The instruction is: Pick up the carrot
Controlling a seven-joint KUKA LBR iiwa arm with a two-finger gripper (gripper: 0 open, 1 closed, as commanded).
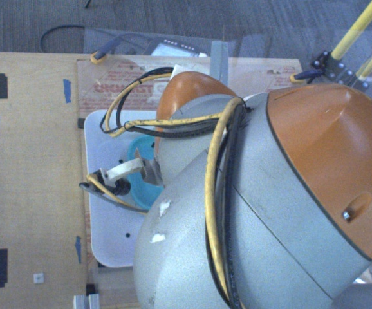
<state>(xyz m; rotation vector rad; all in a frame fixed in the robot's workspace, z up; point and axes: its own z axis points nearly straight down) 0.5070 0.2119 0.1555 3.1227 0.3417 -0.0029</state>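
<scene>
**Carrot pick: progress unconfirmed**

Arm [257, 224], reaching in from the bench's right edge, covers most of the white bin [112, 234]. Gripper [148, 171] sits low over a blue object [139, 152] near the bin's middle; its grip state cannot be told. Carrot: location cannot be told, probably hidden under the arm. Judged: grasp unverified, lift outstanding.

1. We see a grey arm [186, 250] with glossy orange caps (yellow and black cables [212, 185] run over it).
2. We see a white bin [112, 234] holding a teal-blue object [142, 152].
3. We see a tan bench [31, 172] with black corner marks [2, 85] and blue tape strips [67, 91].
</scene>
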